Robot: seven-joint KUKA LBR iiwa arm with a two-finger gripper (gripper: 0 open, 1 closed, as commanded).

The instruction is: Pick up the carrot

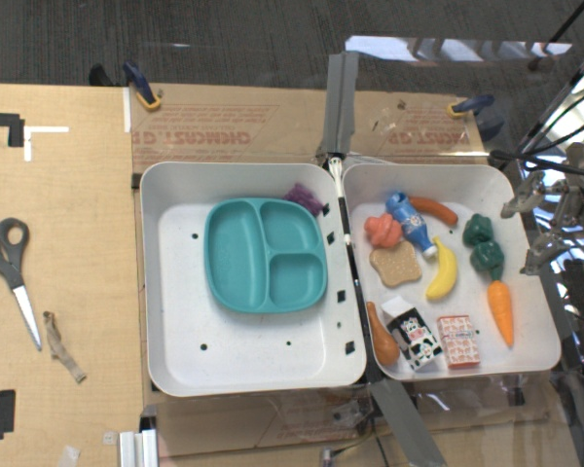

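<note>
The carrot (501,311) is orange and tapered. It lies near the right wall of the right bin (526,363), with its thin end toward the front. My gripper (531,230) hangs over that bin's right rim as a blurred grey metal shape. It is above and a little behind the carrot, apart from it. Nothing is visibly held in it.
The right bin also holds green broccoli (484,242), a banana (443,272), toast (396,265), a blue bottle (411,220), a sausage (434,208), a milk carton (416,337) and a pink box (458,341). A teal divided plate (268,255) lies in the left bin. Scissors (13,270) lie on the bench.
</note>
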